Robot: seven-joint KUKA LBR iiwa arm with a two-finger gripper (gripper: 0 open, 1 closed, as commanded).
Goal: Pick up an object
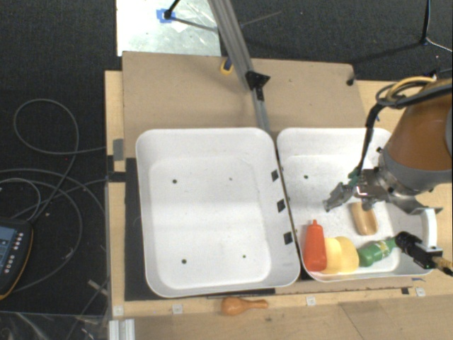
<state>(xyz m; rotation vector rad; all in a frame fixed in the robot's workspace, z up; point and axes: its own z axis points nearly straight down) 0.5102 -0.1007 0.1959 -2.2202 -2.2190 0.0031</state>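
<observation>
The right bin [311, 154] holds several items along its near edge: a red bottle [314, 245], a yellow rounded object [342, 255], a green bottle [376, 251] lying on its side, and a tan bun-like piece [364, 220]. My gripper [338, 198] hangs over the middle of this bin, just left of the tan piece and above the red bottle in the view. I see nothing held in it. The orange-banded wrist [421, 144] covers the bin's right side.
The left bin [152, 190] lies beside the right one. A small tan pear-shaped object [243, 304] lies on the bench in front of the bins. A metal pole [237, 41] slants down to the bins' far edge. Cables lie on the floor at left.
</observation>
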